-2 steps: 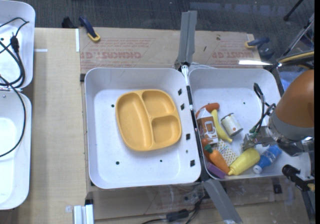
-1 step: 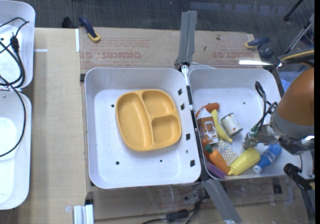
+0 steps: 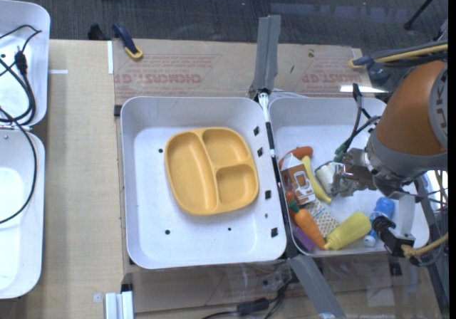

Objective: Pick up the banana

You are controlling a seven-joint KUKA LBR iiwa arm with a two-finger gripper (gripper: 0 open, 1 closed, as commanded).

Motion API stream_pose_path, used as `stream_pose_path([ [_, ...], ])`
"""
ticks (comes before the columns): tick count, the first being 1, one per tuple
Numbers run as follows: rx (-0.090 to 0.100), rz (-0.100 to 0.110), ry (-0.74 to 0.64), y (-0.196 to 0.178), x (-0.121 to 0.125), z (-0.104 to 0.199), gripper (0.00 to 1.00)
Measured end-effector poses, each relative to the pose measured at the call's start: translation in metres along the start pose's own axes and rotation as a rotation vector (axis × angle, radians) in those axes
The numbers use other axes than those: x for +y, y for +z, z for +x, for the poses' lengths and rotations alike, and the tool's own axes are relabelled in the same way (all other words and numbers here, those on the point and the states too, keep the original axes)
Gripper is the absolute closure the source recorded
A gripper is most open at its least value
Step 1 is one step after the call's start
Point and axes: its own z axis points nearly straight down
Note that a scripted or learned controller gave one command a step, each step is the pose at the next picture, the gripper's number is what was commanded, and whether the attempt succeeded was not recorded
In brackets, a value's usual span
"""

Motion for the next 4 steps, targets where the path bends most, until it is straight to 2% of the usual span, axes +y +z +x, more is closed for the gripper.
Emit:
stream_pose_path([
  [1,0.000,0.000,0.000,0.000,0.000,0.000,0.00],
  [2,0.000,-0.001,-0.009,0.090,0.010,-0.040,0.00],
  [3,0.000,0.001,-0.008,0.082,0.010,-0.040,1.00],
  [4,0.000,0.001,-0.008,0.082,0.010,-0.040,0.00],
])
